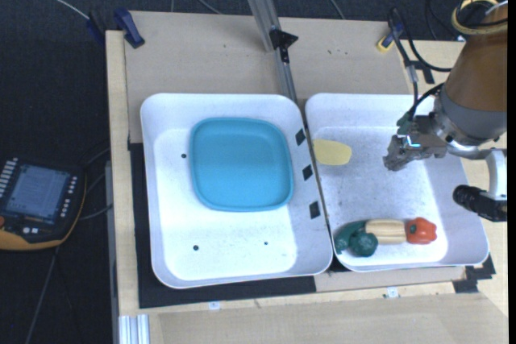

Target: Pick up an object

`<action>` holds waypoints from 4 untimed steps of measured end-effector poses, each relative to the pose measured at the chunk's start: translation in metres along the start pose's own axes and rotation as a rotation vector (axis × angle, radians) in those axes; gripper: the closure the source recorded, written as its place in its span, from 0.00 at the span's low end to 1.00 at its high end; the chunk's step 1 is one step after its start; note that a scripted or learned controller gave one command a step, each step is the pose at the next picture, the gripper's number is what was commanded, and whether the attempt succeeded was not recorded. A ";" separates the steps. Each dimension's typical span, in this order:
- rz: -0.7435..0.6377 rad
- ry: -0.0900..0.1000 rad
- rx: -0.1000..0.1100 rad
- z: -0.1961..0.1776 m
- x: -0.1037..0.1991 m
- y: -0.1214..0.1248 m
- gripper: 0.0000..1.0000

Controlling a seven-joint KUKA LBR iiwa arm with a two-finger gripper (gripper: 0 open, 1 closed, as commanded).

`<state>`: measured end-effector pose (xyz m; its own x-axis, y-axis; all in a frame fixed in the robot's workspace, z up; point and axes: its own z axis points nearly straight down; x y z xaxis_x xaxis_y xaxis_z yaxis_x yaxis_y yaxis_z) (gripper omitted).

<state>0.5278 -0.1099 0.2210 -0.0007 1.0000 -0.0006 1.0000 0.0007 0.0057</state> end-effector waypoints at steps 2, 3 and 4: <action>-0.003 0.002 0.005 -0.002 0.102 0.001 1.00; -0.004 0.002 0.006 0.000 0.155 -0.001 1.00; -0.004 0.002 0.004 -0.018 0.203 0.013 1.00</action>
